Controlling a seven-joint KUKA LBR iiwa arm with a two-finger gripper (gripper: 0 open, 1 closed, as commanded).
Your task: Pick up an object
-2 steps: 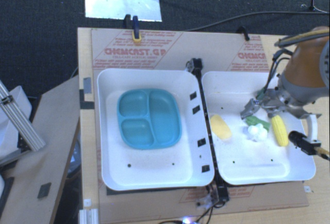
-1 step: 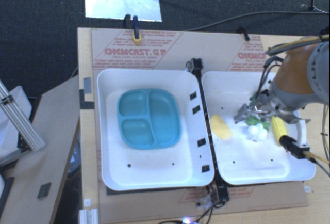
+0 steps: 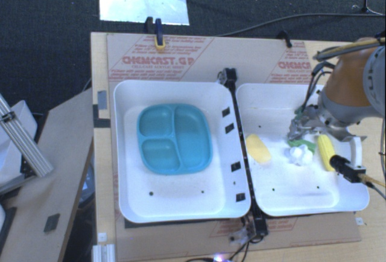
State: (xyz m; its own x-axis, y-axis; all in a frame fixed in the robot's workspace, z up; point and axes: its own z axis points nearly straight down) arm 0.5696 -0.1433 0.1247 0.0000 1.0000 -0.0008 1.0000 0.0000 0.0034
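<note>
My gripper (image 3: 297, 133) is low in the right bin (image 3: 301, 200), reaching in from the right. Just below it lie a small white lumpy object (image 3: 300, 156) and a green piece (image 3: 306, 145), which sit against each other. A yellow corn cob (image 3: 325, 151) lies right of them, close to the wrist. A pale yellow block (image 3: 258, 149) rests near the bin's left wall, apart from the gripper. I see nothing lifted off the bin floor.
The left bin (image 3: 175, 200) holds a blue divided plate (image 3: 175, 138) at its middle. A black clipped divider (image 3: 238, 146) runs between the two bins. The bench edge and cables lie behind the bins.
</note>
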